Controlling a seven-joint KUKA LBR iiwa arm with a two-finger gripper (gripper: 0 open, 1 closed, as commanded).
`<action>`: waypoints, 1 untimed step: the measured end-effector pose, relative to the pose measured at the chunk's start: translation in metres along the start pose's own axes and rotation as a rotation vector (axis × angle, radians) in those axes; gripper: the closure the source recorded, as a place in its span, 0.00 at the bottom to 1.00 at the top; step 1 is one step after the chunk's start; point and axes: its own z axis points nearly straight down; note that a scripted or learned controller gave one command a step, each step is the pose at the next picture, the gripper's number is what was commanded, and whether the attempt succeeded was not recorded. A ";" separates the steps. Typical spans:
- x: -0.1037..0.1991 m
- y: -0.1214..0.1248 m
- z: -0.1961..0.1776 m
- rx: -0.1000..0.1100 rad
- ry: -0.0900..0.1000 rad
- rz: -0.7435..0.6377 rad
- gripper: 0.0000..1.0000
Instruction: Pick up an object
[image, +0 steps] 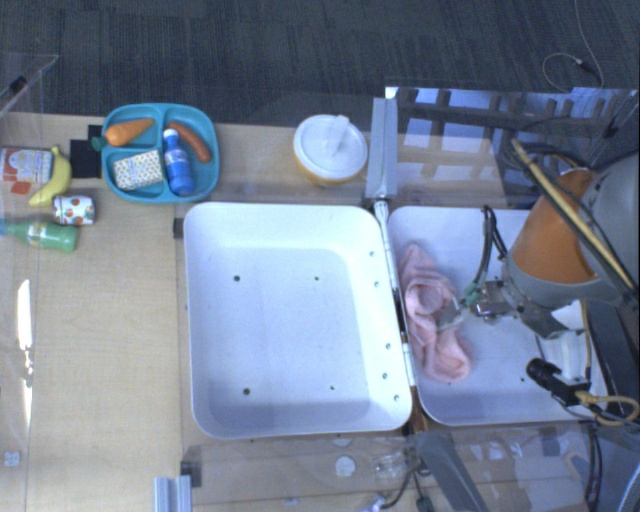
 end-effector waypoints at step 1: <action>-0.014 -0.022 -0.038 0.016 0.005 -0.072 0.00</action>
